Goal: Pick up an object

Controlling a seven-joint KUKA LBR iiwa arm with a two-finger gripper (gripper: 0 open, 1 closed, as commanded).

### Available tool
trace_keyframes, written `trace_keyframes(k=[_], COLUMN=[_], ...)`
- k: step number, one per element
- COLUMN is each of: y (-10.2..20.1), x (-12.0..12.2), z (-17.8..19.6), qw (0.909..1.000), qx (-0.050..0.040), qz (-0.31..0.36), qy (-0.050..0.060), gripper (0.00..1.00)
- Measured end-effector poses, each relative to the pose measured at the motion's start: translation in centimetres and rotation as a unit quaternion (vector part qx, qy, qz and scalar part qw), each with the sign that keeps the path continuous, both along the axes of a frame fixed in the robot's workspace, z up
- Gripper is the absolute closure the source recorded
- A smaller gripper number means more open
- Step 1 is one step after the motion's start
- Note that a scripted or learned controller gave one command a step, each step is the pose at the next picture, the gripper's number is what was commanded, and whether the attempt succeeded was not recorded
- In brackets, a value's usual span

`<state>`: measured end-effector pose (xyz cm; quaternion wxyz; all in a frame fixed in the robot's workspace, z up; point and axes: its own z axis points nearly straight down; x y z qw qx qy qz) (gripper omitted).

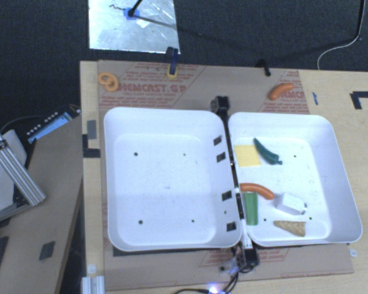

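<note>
The right bin [331,164] holds several small objects. A yellow square block [248,156] lies near its left wall, with a dark green curved piece [267,151] just to its right. Lower down an orange sausage-shaped piece [257,190] lies across the top of an upright green stick [251,207]. A white and grey block [290,204] sits to their right, and a tan wedge [291,227] lies near the bin's front wall.
The left bin [165,176] stands beside the right one, joined by black clips [224,158]. On the cardboard behind the bins lie an orange ring [108,81], an orange sausage [280,90] and a yellow-blue clamp [171,63]. A metal frame [9,164] stands at far left.
</note>
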<state>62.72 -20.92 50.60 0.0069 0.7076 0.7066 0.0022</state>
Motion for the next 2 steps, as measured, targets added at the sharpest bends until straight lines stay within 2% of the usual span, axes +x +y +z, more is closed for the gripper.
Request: trace_keyframes(k=[1,2], y=[10.1,7.6], x=[-2.7,-0.2], z=[-20.1,-9.1], qw=[0.9999,1.0], qx=[0.0062,0.001], qz=[0.006,0.003], qy=[0.013,-0.001], gripper=[1.0,1.0])
